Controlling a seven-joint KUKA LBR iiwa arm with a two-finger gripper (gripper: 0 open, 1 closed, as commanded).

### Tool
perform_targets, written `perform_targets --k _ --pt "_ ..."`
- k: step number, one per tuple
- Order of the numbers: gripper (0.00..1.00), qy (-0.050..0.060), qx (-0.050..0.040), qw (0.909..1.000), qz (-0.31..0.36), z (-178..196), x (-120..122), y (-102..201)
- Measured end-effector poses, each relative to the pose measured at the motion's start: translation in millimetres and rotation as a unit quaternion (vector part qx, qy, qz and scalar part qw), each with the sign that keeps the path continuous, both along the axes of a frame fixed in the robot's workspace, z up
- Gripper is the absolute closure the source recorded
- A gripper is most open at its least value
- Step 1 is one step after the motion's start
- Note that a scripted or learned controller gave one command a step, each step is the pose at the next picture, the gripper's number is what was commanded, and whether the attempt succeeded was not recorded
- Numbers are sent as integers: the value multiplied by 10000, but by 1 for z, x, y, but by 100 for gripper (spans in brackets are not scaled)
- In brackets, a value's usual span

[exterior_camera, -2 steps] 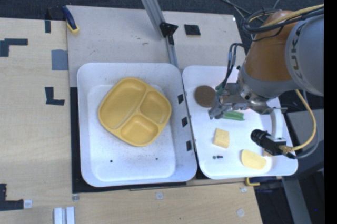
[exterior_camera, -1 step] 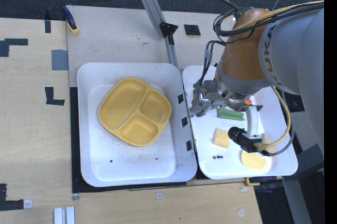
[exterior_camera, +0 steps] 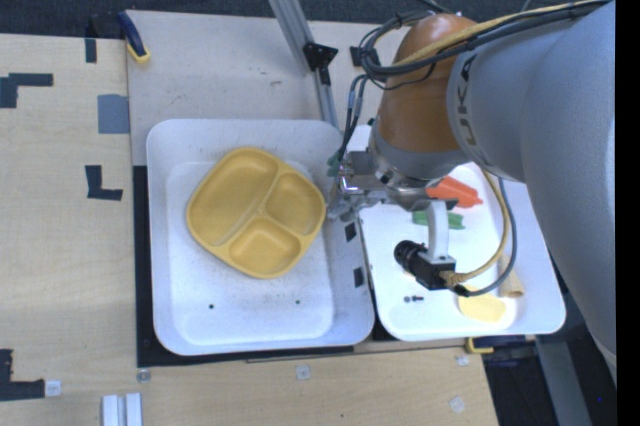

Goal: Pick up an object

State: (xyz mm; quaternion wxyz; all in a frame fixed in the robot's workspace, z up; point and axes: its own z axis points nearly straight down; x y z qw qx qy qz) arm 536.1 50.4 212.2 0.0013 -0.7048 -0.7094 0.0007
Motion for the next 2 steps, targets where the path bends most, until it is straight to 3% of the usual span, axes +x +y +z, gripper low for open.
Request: perform_targets --k 1,2 --pt "100 -15 1 10000 0 12 16 46" --pt "0 -4 -7 10000 -21 11 15 43"
